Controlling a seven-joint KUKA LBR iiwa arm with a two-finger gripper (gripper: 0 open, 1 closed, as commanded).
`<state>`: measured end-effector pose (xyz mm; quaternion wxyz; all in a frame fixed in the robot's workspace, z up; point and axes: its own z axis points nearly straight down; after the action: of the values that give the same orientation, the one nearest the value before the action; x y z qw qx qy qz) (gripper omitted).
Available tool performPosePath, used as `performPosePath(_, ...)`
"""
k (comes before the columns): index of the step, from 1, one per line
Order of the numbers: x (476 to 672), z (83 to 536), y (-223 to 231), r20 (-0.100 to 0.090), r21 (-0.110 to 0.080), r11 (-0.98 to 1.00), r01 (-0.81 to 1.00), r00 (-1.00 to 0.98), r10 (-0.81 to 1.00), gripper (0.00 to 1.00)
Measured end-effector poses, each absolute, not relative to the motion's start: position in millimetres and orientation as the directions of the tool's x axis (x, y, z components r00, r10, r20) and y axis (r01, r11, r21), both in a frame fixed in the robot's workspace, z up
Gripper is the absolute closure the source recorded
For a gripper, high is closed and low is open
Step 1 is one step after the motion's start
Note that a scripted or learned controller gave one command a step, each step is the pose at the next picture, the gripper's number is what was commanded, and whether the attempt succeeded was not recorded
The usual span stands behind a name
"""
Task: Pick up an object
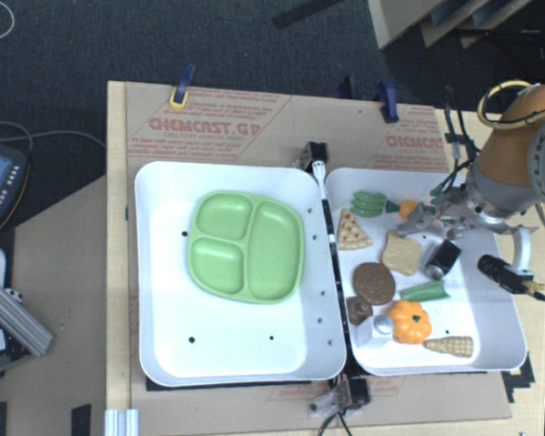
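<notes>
1. A dark carpet (82, 29) surrounds the bench (259, 121), which is covered in printed cardboard and bears two white bins side by side.
2. In the left bin (152, 252) we see a green divided plate (248, 248) lying flat, near the middle.
3. The right bin (499, 334) holds the things to pick. A pizza slice (350, 230) and a green pod (369, 203) lie at its left, and a toast (401, 254) lies in the centre. A brown disc (374, 282), a pumpkin (409, 322), a green stick (424, 291) and a cone (450, 346) lie toward the front.
4. The arm (508, 152) reaches in from the right, and the gripper (427, 221) hangs over the back of the right bin. It is just behind the toast and beside a small carrot (406, 209).
5. We cannot tell whether its jaws are apart or together, and we see nothing gripped in them.
</notes>
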<state>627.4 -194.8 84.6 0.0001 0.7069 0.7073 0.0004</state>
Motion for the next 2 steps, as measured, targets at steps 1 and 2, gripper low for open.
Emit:
performPosePath(1, 630.0, 99.7, -194.7, -0.002, 0.01, 0.002, 1.0, -0.002, 1.0, 1.0)
performPosePath(2, 628.3, 146.3, -188.4, -0.002, 0.006, 0.001, 1.0, -0.001, 1.0, 1.0)
